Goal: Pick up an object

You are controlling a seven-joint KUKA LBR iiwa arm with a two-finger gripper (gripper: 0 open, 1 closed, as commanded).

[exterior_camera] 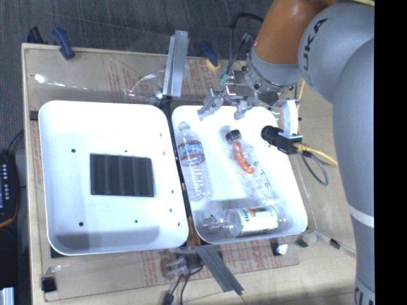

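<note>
Tool spread apart, empty, above right bin; lower squarely over orange-labelled bottle, then clamp across its width.

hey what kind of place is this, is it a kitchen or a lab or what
Most likely a robotics lab test bench, not a kitchen. A grey and orange robot arm reaches over two white bins clamped to a board, one holding clear plastic bottles, and loose cables trail beside them.
</note>
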